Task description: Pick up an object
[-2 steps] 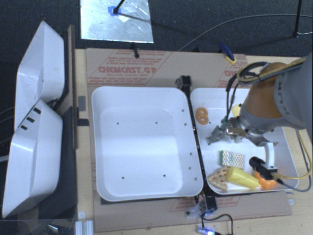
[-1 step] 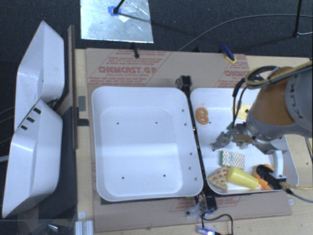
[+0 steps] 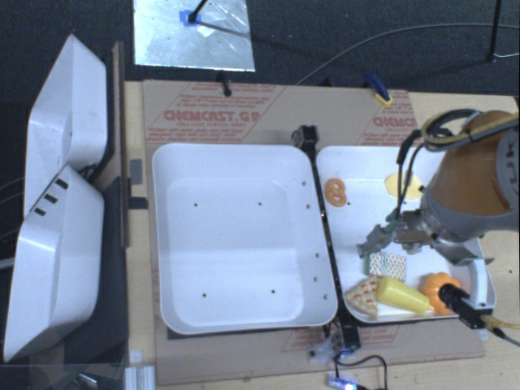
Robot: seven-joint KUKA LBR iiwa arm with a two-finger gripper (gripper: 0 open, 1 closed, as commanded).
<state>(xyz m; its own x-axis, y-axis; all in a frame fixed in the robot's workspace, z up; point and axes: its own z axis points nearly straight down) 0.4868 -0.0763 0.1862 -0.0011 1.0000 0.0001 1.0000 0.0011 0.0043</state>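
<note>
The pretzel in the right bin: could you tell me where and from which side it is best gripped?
Probably from straight above, closing across the narrow width of the pretzel. It lies flat and alone near the right bin's left wall, apart from the other toys, so a top approach looks unobstructed; that wall would likely hinder a sideways one.

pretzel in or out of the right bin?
In. The pretzel lies on the right bin's floor near the divider, apart from the gripper.

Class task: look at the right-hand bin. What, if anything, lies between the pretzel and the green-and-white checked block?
Nothing. In the camera view, bare white floor of the right bin runs from the pretzel down to the checked block. The gripper hangs just right of that stretch.
</note>
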